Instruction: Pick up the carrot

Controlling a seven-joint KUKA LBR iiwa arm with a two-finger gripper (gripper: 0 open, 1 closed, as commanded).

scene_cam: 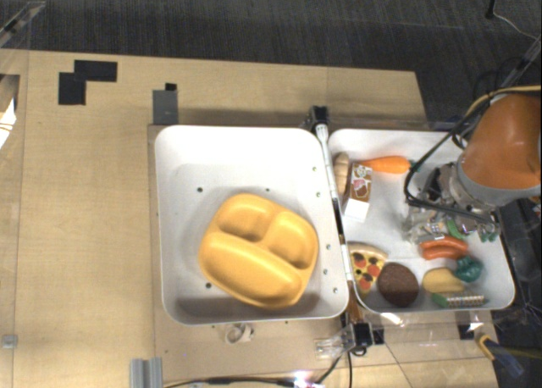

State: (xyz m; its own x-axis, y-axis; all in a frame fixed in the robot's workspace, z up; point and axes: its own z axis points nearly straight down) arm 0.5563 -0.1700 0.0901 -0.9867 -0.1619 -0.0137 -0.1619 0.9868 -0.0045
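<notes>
A light wooden table [85, 251] stands on dark carpet [254, 5] and carries two shallow white bins side by side.

Nearest, along the front wall of the right bin [508, 289], lie a pizza slice [367, 264], a dark brown round item [398, 284], a small potato-like piece [440, 279] and a teal item [470, 270], close together in a row. Just behind them is a red-orange sausage-shaped piece [445, 248].

In the left bin [174, 208], a large yellow bread-shaped object [258, 248] lies toward the near half, well apart from everything else.

The arm [506, 145] reaches in from the right, its orange band over the right bin's right side. The gripper [436, 224] hangs below it, over the middle of that bin, just above the sausage-shaped piece. Cables and the wrist clutter that area, and whether the fingers are spread or pressed together cannot be told; nothing is seen between them.

Farther back, a small box with a red label [360, 184] lies near the bin's left wall. The carrot [387, 164] lies on the bin floor just beyond it, toward the far wall, pointing left to right, apart from the gripper.

Black marker patches [85, 80] sit on the table at the far left.
</notes>
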